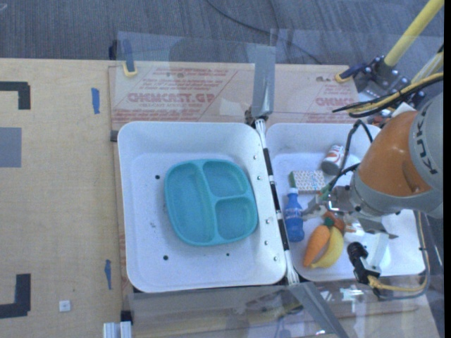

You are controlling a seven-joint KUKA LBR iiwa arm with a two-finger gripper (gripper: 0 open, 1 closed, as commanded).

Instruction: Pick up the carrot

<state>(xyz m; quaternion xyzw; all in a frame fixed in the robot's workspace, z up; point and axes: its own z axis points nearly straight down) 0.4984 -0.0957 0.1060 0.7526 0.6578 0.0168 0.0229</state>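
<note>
The orange carrot (316, 244) lies in the right bin (405, 248) near its front edge. Its tip points toward the front left, and a yellow banana (332, 250) rests against its right side. My gripper (330, 210) hangs from the grey and orange arm directly over the carrot's thick upper end, very close to it or touching it. The wrist hides the spot where they meet.
A blue bottle (293, 217) lies just left of the carrot by the divider. A patterned box (308, 181) and a small can (332, 159) sit further back in the right bin. The left bin (141, 189) holds a teal divided plate (210, 201).
</note>
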